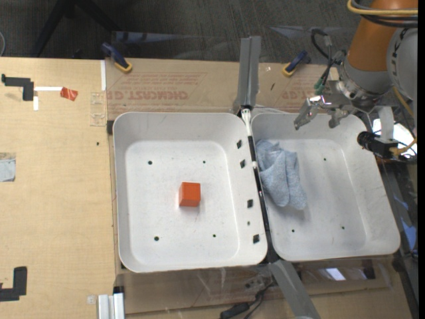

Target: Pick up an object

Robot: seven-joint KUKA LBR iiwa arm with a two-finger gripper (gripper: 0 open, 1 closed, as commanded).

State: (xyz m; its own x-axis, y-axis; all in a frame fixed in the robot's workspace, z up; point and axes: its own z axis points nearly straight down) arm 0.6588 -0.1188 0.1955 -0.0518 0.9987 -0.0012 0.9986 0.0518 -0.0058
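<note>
A small orange cube (190,194) rests near the middle of the left bin (133,178). A crumpled blue-grey cloth (281,171) lies in the right bin (358,198), against its left wall. My gripper (318,116) hangs above the far edge of the right bin, up and to the right of the cloth. Its two fingers are spread, so it is open, and nothing sits between them. The arm, with its orange band (375,32), comes in from the upper right.
A grey divider post (248,72) rises between the bins at the back. Cardboard (172,88) lies behind the bins, held by blue-and-orange clamps (116,55). A wooden board (46,178) with a small red piece (68,94) flanks the left bin.
</note>
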